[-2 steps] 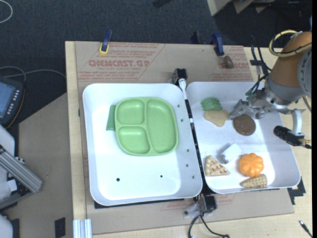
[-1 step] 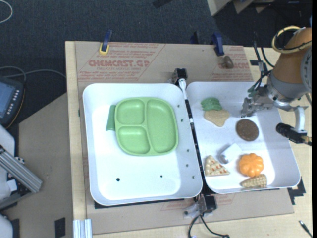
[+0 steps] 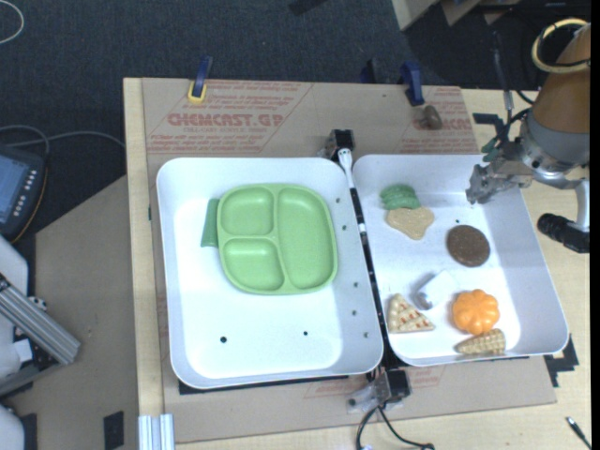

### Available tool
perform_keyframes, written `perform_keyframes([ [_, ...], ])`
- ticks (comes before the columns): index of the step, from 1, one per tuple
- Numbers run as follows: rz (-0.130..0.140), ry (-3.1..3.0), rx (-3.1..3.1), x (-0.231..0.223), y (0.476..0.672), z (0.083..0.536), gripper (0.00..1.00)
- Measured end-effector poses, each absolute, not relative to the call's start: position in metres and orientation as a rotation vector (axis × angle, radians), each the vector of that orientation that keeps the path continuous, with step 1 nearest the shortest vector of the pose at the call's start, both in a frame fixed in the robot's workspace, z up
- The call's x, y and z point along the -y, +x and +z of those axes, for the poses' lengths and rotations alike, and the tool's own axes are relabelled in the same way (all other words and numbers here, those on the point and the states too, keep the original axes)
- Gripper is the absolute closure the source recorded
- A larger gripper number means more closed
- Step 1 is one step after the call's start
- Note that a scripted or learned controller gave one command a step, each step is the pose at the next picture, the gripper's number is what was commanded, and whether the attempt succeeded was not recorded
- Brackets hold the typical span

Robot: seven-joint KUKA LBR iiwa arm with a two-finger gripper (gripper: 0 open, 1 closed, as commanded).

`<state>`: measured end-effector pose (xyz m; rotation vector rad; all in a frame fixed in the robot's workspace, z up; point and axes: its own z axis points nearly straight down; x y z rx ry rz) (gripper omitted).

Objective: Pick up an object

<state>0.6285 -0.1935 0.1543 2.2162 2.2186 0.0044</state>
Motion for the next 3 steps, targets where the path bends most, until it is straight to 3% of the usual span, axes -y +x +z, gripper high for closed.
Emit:
perform_keyframes([
  [1,0.005,2.215,-2.216,0.198,0.634,0.217,1.00],
  [2,0.003,2.217,-2.219,0.199,0.635,0.226,1.00],
  [3,-0.001,2.219,-2.229,0.140,0.628,0.217,1.00],
])
